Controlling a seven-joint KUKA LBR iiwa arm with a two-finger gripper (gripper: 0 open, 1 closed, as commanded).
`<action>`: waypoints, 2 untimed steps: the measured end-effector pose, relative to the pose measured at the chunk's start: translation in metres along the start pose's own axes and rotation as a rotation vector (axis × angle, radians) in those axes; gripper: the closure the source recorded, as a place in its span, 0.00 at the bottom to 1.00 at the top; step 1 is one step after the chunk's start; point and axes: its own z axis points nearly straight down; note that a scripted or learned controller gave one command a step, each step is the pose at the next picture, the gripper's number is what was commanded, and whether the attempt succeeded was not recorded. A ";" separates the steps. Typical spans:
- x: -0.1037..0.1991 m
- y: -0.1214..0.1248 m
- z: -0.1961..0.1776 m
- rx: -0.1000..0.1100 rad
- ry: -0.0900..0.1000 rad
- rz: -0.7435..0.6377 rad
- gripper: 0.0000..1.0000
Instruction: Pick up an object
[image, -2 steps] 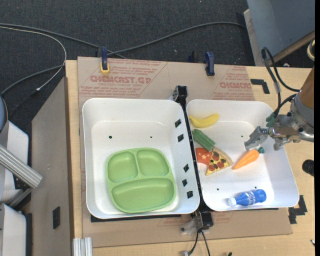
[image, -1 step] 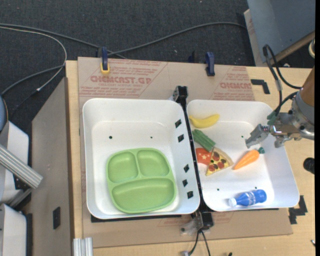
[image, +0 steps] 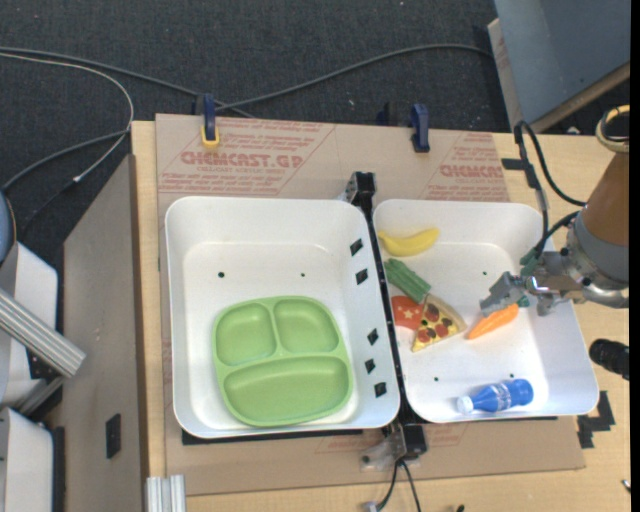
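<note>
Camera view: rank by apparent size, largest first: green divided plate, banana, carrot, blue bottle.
1. green divided plate, largest by far.
2. blue bottle, a bit longer and thicker than the two below.
3. banana and carrot: too alike in length to rank; the carrot's upper end sits at the gripper, possibly part hidden.

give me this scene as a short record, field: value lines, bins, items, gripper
left bin: holds a green divided plate
right bin: holds banana, green vegetable, tomato, pizza slice, carrot, blue bottle
gripper: over the right bin, just above the carrot's upper end
grasp: nothing seen between the fingers
arm: enters from the right
</note>
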 end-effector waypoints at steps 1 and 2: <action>0.004 0.005 0.062 0.002 0.001 -0.001 0.00; -0.003 -0.002 0.119 0.001 0.001 0.000 0.00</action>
